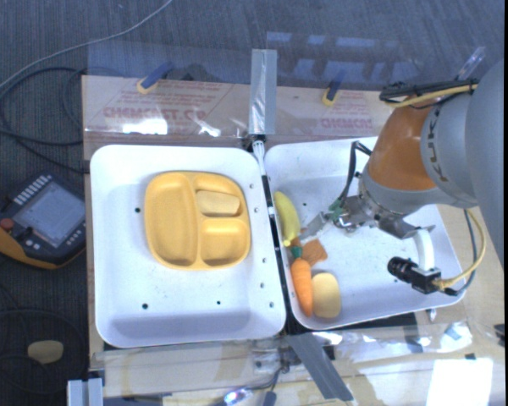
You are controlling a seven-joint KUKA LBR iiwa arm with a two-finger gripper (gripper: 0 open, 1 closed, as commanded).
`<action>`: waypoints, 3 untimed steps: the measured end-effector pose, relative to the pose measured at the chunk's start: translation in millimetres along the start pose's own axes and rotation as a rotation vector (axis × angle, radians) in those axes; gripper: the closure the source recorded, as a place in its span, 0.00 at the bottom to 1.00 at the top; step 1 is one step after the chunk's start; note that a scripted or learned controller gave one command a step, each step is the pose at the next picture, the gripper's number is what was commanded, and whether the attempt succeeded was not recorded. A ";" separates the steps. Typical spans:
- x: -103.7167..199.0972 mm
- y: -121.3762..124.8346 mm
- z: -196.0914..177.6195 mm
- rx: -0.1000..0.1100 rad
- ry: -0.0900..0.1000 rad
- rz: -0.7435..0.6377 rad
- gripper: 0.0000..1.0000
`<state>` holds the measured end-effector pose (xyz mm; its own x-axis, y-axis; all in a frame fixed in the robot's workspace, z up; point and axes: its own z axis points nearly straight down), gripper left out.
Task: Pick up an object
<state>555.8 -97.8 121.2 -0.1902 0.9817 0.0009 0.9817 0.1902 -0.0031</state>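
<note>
In the right bin [374,304], a yellow banana [286,216] lies along the left wall. Below it sit a small orange wedge [314,250], an orange carrot [302,284] and a pale yellow rounded piece [326,295], all crowded in the lower left corner. My gripper [330,219] hangs low over the middle of this bin, just right of the banana and above the orange wedge. Nothing shows held in it. The grey arm with its orange band [406,155] covers the bin's upper right part.
The left bin [118,311] holds a yellow divided plate [176,227] with a tan bread-like piece [218,202] in its upper right compartment. A black cylinder on a white bracket [411,272] hangs off the wrist. A control pendant [41,218] and cables lie on the floor at left.
</note>
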 end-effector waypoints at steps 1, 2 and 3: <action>46.5 -44.9 -61.5 0.001 -0.001 -0.107 0.00; 36.9 -16.4 -61.3 0.000 -0.001 -0.059 0.00; 1.0 -70.7 2.7 -0.012 -0.010 -0.097 0.00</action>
